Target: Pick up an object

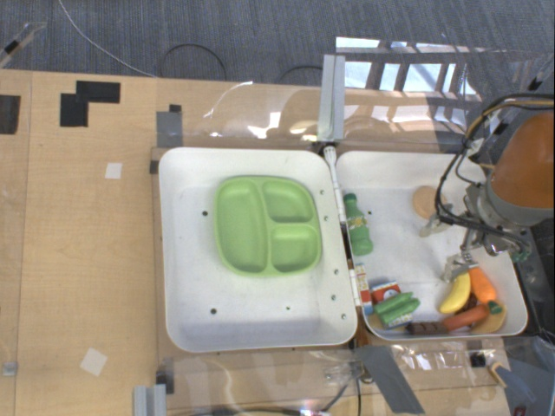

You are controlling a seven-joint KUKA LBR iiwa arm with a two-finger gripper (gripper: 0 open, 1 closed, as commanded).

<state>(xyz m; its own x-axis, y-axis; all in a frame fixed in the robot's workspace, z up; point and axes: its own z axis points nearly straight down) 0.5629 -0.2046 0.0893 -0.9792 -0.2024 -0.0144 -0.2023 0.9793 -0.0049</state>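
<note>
One claw [457, 263] low in the right bin [395, 176], fingers slightly apart, gripping nothing, just above the banana [456, 295]

Left bin [186, 319]: holds the divided plate [265, 224], lying near its middle.
Right bin [395, 176]: just beside the left bin, on the table [78, 258].
Bottle [356, 224]: by the right bin's left wall.
Disc [424, 201]: toward its far side.
Banana [457, 293], carrot [483, 286]: near right corner, side by side.
Gripper [461, 263]: just above the banana.
</note>
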